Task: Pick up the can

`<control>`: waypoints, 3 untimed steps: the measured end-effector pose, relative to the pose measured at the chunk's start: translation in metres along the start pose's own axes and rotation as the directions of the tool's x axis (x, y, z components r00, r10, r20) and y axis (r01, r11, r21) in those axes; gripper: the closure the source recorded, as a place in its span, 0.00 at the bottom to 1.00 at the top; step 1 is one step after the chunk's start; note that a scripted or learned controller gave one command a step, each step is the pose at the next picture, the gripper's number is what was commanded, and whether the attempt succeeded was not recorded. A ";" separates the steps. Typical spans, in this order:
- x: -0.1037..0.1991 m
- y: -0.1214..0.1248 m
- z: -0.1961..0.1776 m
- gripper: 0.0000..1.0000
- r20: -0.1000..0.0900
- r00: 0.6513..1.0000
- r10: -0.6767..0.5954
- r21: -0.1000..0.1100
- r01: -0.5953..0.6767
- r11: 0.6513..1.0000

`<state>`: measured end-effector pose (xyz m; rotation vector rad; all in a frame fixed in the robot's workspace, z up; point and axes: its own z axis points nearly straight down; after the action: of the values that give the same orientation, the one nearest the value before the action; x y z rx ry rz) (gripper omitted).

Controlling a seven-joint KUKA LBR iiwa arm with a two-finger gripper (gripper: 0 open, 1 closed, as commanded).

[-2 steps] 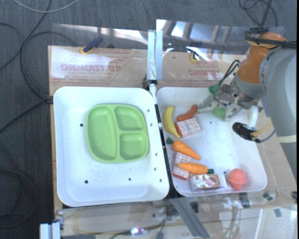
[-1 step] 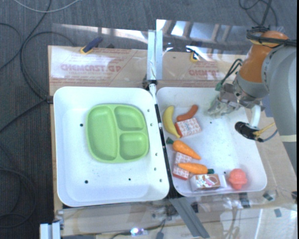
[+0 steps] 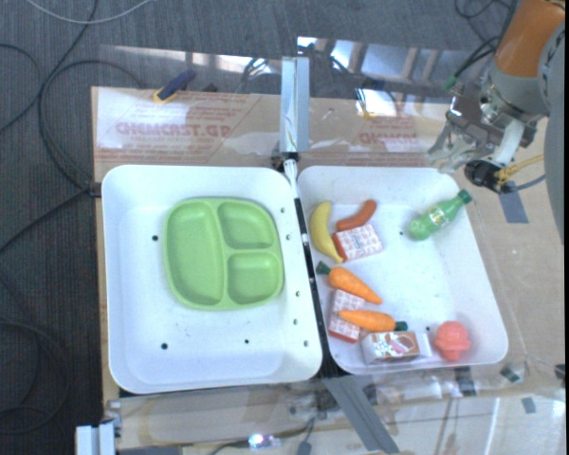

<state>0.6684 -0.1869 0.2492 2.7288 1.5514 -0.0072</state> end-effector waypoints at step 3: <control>-0.043 -0.025 0.118 1.00 -0.002 1.000 0.017 0.005 -0.017 1.000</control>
<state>0.6244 -0.2115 0.1317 2.7462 1.5313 -0.0083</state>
